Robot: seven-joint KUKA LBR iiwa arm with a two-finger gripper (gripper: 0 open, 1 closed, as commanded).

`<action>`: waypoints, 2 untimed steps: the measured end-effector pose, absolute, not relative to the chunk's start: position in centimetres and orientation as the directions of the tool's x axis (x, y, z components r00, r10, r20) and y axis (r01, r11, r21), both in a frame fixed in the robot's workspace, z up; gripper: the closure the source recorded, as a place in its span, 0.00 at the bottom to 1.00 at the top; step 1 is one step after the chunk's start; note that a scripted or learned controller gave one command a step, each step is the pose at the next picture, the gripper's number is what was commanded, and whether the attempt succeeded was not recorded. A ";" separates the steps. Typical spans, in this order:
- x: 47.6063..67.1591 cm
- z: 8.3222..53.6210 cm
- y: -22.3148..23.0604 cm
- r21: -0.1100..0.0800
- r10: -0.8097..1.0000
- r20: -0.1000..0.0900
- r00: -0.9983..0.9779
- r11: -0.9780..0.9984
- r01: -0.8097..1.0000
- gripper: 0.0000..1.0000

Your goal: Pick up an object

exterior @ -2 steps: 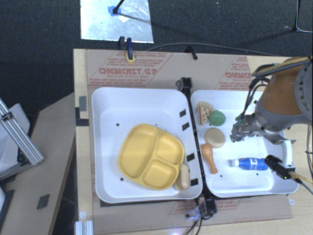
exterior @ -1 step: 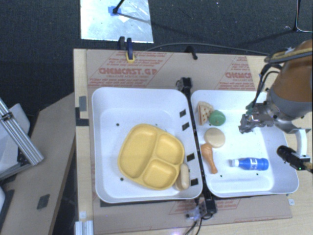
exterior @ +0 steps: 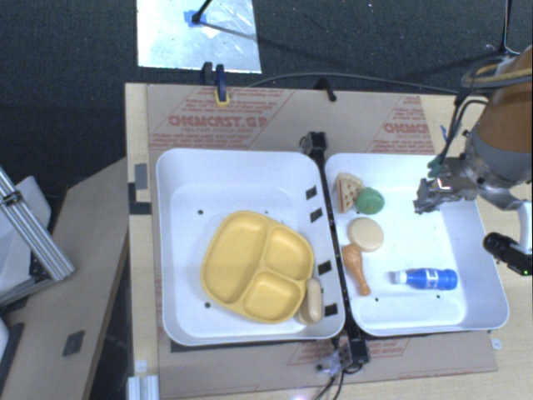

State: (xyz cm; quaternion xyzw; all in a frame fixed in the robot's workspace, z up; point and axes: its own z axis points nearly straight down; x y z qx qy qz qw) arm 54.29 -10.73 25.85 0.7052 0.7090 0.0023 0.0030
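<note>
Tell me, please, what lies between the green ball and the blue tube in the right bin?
In the camera view, a round beige piece sits between the green ball and the blue tube, and an orange drumstick-shaped piece lies just below it.

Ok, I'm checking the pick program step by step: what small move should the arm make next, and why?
Probably move the hand forward and down toward the blue bottle. The hand sits over a bare part of the right bin near its back edge, touching no item, and the bottle lies alone on its side with free space around it, apart from the carrot.
</note>
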 end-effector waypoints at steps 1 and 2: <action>55.9 26.2 -6.0 0.004 1.000 0.001 -0.009 0.009 1.000 1.00; 57.1 26.0 -1.4 0.003 1.000 0.001 -0.008 0.008 1.000 1.00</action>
